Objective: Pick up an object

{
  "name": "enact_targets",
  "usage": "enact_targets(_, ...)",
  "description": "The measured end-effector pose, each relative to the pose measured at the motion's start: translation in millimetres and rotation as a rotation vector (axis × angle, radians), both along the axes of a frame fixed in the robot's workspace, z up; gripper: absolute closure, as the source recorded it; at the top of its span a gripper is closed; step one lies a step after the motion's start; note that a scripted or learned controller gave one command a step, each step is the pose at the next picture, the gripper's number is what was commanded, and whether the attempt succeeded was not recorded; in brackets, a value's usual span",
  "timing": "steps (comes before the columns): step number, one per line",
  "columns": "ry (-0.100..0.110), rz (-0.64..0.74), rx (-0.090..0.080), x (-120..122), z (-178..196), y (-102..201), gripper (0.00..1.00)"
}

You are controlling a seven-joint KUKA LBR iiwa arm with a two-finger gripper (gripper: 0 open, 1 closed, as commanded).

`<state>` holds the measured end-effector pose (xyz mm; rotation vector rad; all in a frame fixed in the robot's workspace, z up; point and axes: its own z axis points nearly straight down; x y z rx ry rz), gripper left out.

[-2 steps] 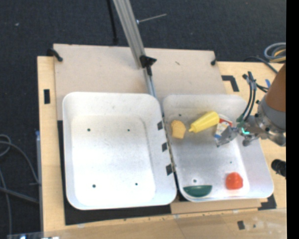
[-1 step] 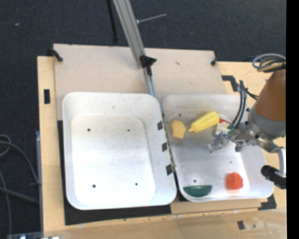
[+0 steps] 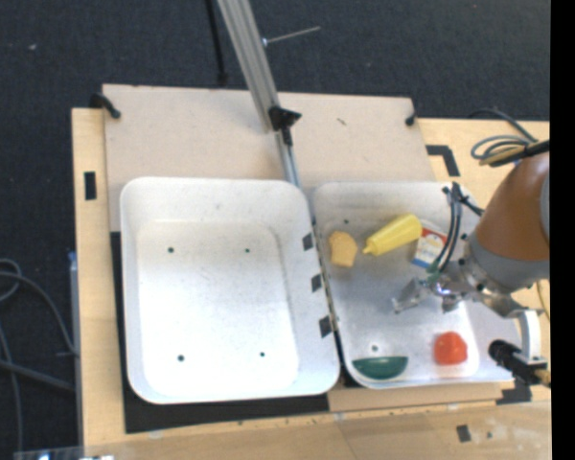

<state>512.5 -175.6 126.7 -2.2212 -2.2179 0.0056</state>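
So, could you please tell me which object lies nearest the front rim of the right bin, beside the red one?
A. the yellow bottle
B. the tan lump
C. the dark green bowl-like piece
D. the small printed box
C: the dark green bowl-like piece sits against the front rim of the right bin, next to the red object, while the yellow bottle and tan lump lie toward the back.

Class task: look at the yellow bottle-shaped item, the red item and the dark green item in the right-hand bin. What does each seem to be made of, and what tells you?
Yellow bottle: likely plastic; smooth, even bright colour.
Red item: possibly plastic or rubber; uniform colour, rounded shape, too small to tell.
Dark green item: probably plastic; solid colour with a smooth, curved edge.
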Motion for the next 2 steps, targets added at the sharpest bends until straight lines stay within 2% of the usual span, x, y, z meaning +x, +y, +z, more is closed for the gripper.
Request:
enact_targets(1, -0.003, -0.001, -0.001, 0, -27, -1, 0.0)
enact_targets(2, -0.011, -0.007, -0.001, 2, -15, -2, 1.0)
